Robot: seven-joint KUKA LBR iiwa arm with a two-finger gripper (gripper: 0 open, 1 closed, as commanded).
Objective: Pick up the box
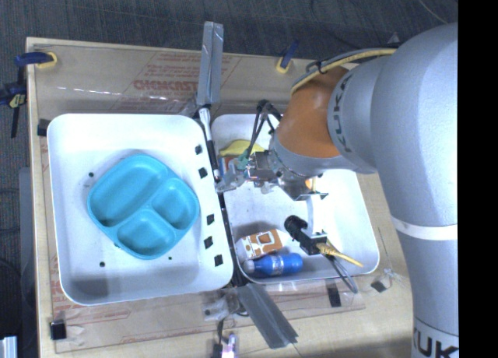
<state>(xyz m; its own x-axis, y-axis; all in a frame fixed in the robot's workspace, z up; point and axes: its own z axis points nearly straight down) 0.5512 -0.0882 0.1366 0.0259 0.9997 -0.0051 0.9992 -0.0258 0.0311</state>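
The bench [117, 76] is a pale board with faint red lettering across its far side, standing on dark carpet. Two shallow white bins lie on it side by side, their inner rims touching: the left bin [70, 193] and the right bin [366, 224]. A grey metal bar [208, 61] runs from the far edge toward the seam between the bins, and another grey bar [264, 319] juts out at the near edge. Blue clamps [35, 59] grip the far left corner, and a further blue clamp [288, 56] sits on the far edge
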